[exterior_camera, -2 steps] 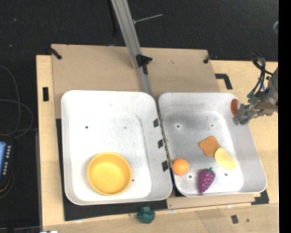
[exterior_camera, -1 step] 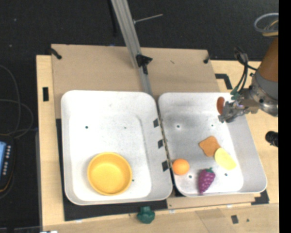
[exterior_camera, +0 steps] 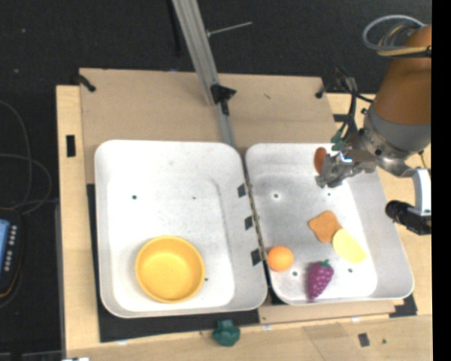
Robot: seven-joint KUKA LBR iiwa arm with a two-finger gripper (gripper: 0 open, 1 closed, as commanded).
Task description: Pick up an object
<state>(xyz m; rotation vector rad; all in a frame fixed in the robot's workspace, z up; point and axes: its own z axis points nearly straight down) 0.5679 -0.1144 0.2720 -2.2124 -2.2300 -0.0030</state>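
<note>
Wooden bench (exterior_camera: 158, 107) bearing two white bins: the left bin (exterior_camera: 120, 179) holds a yellow bowl (exterior_camera: 170, 268); the right bin (exterior_camera: 376, 269) holds an orange ball (exterior_camera: 280, 259), purple grapes (exterior_camera: 319, 278), an orange slab (exterior_camera: 325, 226) and a yellow piece (exterior_camera: 349, 246). The gripper (exterior_camera: 332, 170) is seen at the bin's far edge beside a small brown object (exterior_camera: 320, 158); whether it is clenched cannot be told. A miss is judged likely, the object lying against the wall.

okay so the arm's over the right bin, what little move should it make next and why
Probably a short straight descent. The gripper hangs at the right bin's far end, right beside a small brownish-orange object, while the other items lie nearer the bin's front edge. Whether anything is gripped can't be told.
</note>
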